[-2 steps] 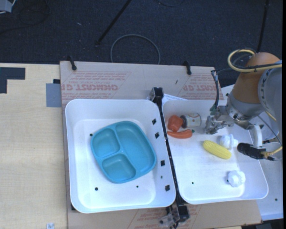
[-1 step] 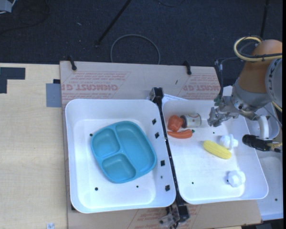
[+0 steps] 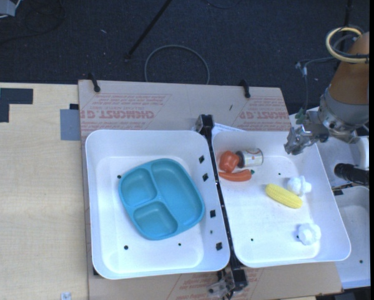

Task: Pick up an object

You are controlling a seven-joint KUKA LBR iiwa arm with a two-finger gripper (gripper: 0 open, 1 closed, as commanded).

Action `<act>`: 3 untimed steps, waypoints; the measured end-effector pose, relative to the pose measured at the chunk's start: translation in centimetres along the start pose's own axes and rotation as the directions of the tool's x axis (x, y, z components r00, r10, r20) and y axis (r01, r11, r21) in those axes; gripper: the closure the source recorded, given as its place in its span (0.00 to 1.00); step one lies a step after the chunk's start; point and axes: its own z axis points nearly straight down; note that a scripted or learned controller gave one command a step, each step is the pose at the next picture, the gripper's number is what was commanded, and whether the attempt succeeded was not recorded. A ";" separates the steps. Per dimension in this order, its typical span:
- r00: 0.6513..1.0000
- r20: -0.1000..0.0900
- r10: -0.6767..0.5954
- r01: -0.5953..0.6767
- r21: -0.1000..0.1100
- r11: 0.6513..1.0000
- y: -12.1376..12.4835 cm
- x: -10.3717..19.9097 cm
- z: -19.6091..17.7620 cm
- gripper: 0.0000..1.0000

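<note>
One yellow corn cob (image 3: 284, 195) lies in the right bin (image 3: 336, 230).

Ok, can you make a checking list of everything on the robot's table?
Surface: two white bins side by side on cardboard, on a pale wood bench.
Job's things: right bin holds an orange toy with a silver can, a hot dog, a corn cob, and two white lumps.
Clutter: blue divided plate in the left bin.
Grippers: pincer above the right bin's far right corner, holding nothing.
Cables: black cable loop on the dark floor.
Surroundings: dark carpet behind the bench.
</note>
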 end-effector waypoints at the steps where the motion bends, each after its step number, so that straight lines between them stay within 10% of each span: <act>1: 1.000 0.000 -0.001 0.001 0.000 1.000 0.1 -0.1 -5.3 1.00; 3: 1.000 -0.004 -0.002 0.002 0.008 1.000 -3.9 8.2 -4.5 1.00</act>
